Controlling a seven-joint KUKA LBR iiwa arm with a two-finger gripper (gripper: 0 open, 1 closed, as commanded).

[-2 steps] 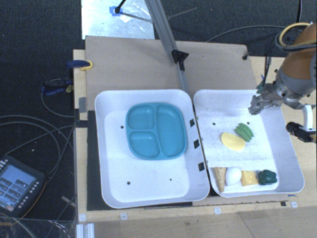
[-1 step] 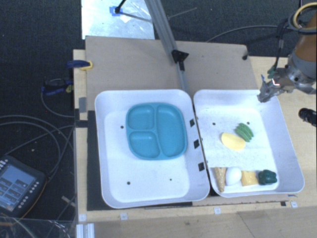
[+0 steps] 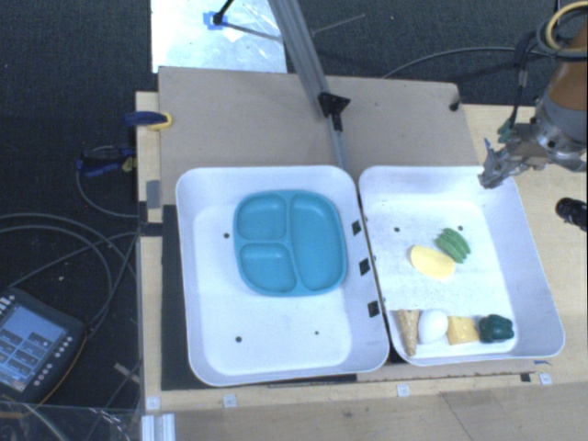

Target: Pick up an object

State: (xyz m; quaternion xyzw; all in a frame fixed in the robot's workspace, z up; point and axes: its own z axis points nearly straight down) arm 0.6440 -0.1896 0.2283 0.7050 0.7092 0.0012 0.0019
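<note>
Object candidates lie in the right bin (image 3: 528, 246): a yellow piece (image 3: 432, 262) touching a green piece (image 3: 453, 243) mid-bin, and along the near wall a cone (image 3: 406, 329), a white egg-shaped item (image 3: 433, 325), a yellow block (image 3: 463, 330) and a dark green item (image 3: 496, 328) packed side by side. The gripper (image 3: 496, 169) hangs over the bin's far right corner, holding nothing visible; whether its fingers are open or closed cannot be told. Risk: crowded neighbours and the bin wall could block a clean descent, giving a glancing or double contact.
</note>
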